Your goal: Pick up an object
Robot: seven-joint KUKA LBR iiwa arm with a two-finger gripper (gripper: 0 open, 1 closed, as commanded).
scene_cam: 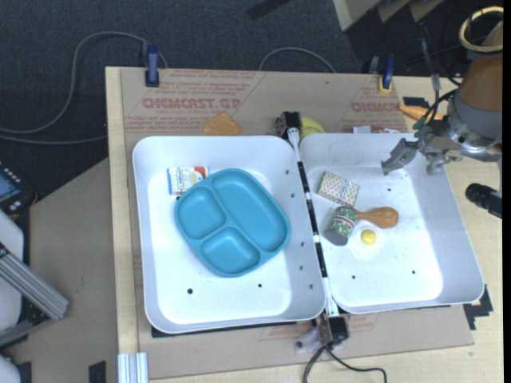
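Fingers of the gripper (415, 155) appear spread apart and carry nothing; both tips hang over the far right part of the right bin (431, 282), close to its back rim, with bare bin floor beneath them. The arm (479, 102) enters from the right edge of the counter (120, 214).

Step in hand: approach. No object is selected by contact yet; the fingers are well apart from every item.

Candidate objects in the right bin lie in a cluster near its left wall, along the divide between the two bins:
- a patterned flat card (338, 187), nearest the back of the bin;
- a small green-labelled can (342, 224), lying tilted just in front of the card;
- a wooden spoon-like piece (377, 216), touching or just beside the can;
- a small yellow ball (367, 235), just in front of the wooden piece.

The left bin (152, 238) holds a blue divided plate (231, 221) at its centre and a small carton (185, 178) at the plate's back left edge.

Next move, as a judgement: the nearest targets are in the right-bin cluster. The gripper needs to travel toward the left wall of that bin, centre over a single item, and descend. The can or the wooden piece offers the best purchase; the flat card is likely hard to pinch. Crowding raises the risk of nudging neighbours.
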